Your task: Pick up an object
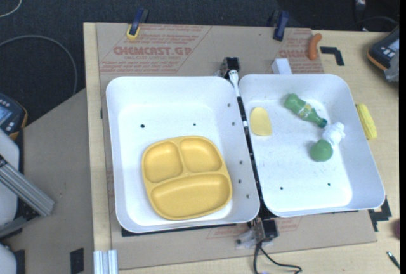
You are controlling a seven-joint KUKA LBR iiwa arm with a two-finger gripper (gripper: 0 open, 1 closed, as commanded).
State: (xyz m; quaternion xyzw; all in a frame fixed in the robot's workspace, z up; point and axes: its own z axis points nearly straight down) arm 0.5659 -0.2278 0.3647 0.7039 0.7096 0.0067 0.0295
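**In the right bin, three small things wait and no grasp has begun**

In the right bin [355, 184], near its upper half, lie the candidates for picking: a green bottle [304, 110], a small yellow piece [261, 121] close to the inner wall, and a green ball with a white cap [324, 146]. The left bin [127, 108] carries a yellow divided tray [186, 176], which sits flat and wide and looks a poor fit for a two-finger grip. Both bins rest on the cardboard-covered worktop [190, 51].

The step in hand seems to be the very start: nothing is lifted and every object rests on a bin floor. Whether the jaws stand apart or together I cannot tell.

The bottle looks the likeliest target. Its long axis runs on a diagonal, from upper left to lower right in the camera view, with the darker narrow end pointing lower right toward the capped ball. The two are near each other but seem just apart. A sound next move would bring the jaws down over the bottle's middle, turned across that diagonal so they close on the narrow width, and kept clear of the capped ball. The yellow piece stands apart from the others, with its longer side running up and down the view.
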